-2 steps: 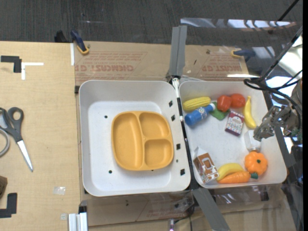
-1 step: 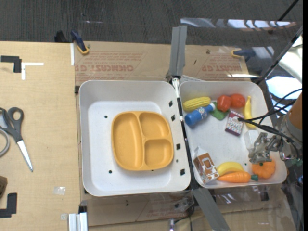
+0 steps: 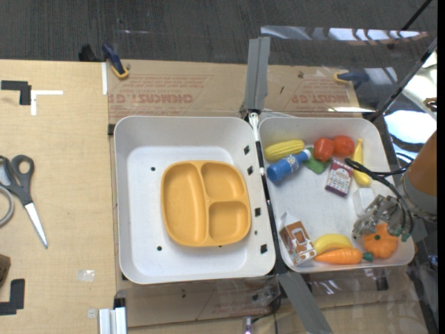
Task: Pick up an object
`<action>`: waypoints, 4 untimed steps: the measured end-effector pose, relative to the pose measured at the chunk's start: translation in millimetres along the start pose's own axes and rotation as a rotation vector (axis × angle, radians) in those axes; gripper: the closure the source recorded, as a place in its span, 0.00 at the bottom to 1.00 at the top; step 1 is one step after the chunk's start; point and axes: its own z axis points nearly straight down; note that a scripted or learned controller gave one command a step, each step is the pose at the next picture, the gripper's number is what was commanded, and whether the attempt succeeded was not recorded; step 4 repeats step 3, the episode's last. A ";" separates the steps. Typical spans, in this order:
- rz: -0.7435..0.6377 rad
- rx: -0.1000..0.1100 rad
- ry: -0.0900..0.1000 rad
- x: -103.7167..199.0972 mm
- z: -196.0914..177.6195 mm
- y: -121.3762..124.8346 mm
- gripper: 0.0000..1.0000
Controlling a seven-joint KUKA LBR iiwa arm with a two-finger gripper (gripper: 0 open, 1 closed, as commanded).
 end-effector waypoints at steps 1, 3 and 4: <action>-0.038 0.000 -0.002 13.3 -128.2 67.4 1.00; -0.787 0.000 -0.005 3.3 -0.8 6.2 1.00; -0.787 0.000 -0.005 3.3 -0.8 6.2 1.00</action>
